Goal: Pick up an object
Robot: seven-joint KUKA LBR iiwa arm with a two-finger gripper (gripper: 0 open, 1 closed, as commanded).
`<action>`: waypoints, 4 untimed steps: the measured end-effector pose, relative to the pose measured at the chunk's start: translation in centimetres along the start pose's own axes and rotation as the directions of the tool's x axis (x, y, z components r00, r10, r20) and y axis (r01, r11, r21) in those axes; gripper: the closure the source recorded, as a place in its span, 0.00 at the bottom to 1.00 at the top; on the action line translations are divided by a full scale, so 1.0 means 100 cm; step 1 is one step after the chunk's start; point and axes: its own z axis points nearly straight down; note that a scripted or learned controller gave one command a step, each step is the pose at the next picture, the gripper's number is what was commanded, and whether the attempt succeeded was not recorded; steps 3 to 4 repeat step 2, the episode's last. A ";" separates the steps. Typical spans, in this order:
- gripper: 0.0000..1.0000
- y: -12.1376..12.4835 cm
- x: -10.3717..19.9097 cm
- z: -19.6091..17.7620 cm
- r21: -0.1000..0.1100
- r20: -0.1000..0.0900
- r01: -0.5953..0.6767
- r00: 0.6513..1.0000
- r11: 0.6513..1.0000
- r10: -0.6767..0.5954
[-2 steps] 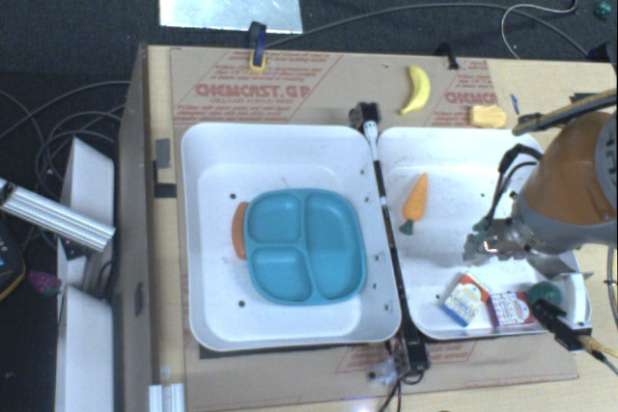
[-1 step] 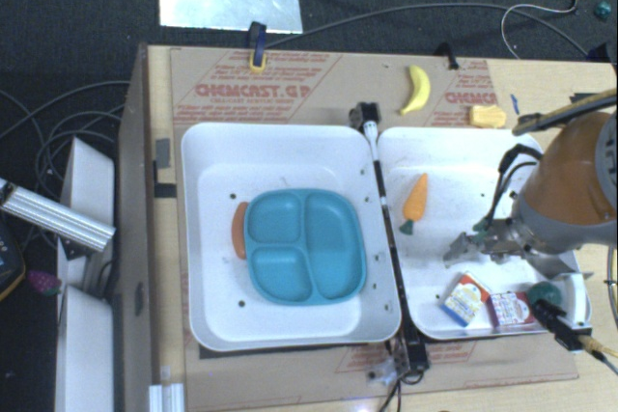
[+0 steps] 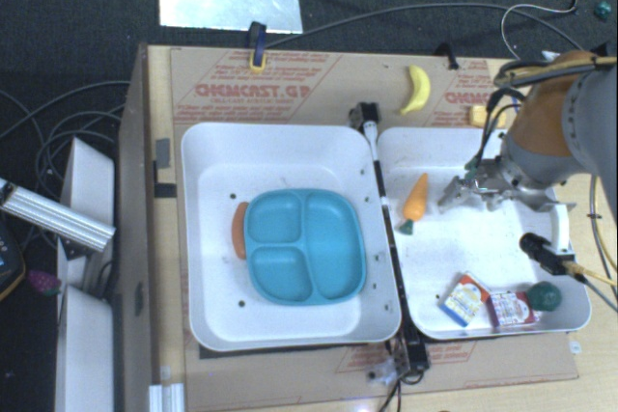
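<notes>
carrot (image 3: 416,198): orange with a green tip, lying tilted at centre right of the frame
snack packets (image 3: 488,304): red and white, side by side at lower right
green ball (image 3: 546,295): dark, just right of the packets
sausage (image 3: 238,229): orange-brown, lying left of centre
banana (image 3: 418,89): yellow, curved, upper centre-right

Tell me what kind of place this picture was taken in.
Probably a robotics lab test bench, not a kitchen: a robot arm reaches over two white bins, toy food such as a carrot and a banana lies about, and cables trail across the floor.
</notes>
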 end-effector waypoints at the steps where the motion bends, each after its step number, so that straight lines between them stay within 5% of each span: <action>1: 0.00 -0.042 0.007 0.014 0.003 -0.001 -0.002 1.000 1.000 0.002; 2: 0.00 0.049 -0.021 0.011 -0.001 0.001 0.001 1.000 1.000 -0.001; 4: 0.00 0.049 -0.021 0.011 -0.001 0.001 0.001 1.000 1.000 -0.001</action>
